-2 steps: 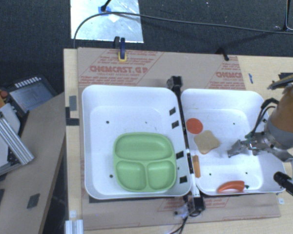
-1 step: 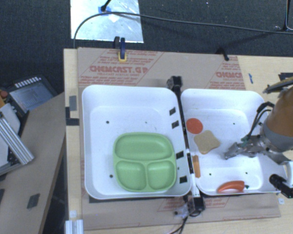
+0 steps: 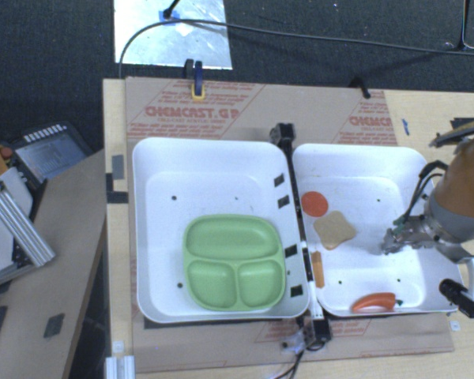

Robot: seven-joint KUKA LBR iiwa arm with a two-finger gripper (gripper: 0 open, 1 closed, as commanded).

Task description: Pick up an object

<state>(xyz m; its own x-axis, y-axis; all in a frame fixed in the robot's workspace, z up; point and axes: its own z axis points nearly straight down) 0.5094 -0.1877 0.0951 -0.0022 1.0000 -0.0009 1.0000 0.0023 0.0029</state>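
Note:
In the right bin [image 3: 363, 160] lie an orange-red round disc [image 3: 314, 204], a tan flat piece [image 3: 334, 230], a thin orange stick [image 3: 317, 268] by the left wall and a red-orange curved piece [image 3: 374, 302] at the front edge. My gripper [image 3: 392, 242] reaches in from the right and hangs low over the bin floor, a little to the right of the tan piece. I see nothing between it and the floor.
The left bin [image 3: 213, 160] holds a green three-compartment plate [image 3: 234, 260]. A black clip strip [image 3: 294, 212] runs between the bins. Cardboard lies under both bins, and cables cross the dark floor behind them. A grey device sits at the far left.

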